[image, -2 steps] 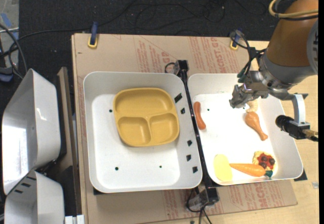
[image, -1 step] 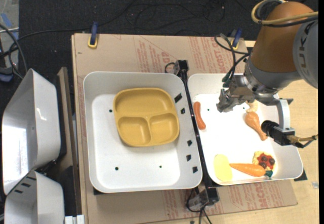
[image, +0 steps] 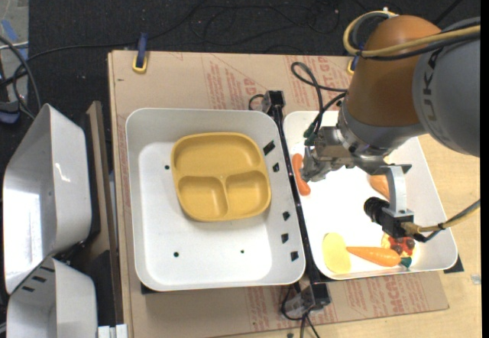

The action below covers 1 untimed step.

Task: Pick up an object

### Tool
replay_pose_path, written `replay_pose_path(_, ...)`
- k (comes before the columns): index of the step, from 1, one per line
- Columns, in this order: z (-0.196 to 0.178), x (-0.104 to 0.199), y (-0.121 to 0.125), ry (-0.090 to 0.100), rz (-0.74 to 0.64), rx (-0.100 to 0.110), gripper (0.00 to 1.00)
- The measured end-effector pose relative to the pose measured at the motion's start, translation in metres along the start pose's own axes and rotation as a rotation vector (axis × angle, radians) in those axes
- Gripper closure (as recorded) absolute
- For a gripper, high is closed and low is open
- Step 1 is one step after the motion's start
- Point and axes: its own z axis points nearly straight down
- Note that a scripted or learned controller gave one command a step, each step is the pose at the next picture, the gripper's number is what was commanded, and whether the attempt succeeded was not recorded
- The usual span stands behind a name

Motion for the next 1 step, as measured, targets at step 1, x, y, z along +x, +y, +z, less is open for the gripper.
replay_pose_path(1,0.0020,0.0481,-0.0209,0.001,-0.001,0.001,1.00)
